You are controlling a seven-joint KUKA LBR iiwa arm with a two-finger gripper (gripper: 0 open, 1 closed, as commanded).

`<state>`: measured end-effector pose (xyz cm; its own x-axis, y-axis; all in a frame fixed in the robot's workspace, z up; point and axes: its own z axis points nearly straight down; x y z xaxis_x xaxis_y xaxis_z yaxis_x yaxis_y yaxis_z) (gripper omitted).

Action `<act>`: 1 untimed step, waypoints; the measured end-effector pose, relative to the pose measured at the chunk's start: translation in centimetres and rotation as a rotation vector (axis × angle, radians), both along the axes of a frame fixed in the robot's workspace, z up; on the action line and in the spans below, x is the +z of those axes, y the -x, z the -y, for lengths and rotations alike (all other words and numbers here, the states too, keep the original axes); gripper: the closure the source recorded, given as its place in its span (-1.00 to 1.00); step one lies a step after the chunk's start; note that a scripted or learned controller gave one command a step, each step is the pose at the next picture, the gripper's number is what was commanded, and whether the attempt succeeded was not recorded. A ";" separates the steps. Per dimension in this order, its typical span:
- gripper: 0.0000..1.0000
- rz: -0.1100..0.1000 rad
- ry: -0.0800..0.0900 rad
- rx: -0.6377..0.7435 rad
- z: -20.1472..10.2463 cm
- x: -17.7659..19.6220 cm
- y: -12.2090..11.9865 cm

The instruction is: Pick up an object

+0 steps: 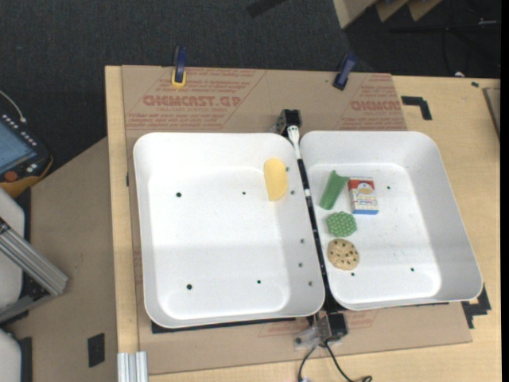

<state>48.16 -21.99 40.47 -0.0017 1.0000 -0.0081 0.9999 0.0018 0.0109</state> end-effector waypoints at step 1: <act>1.00 0.003 0.002 0.001 0.0 1.1 -0.1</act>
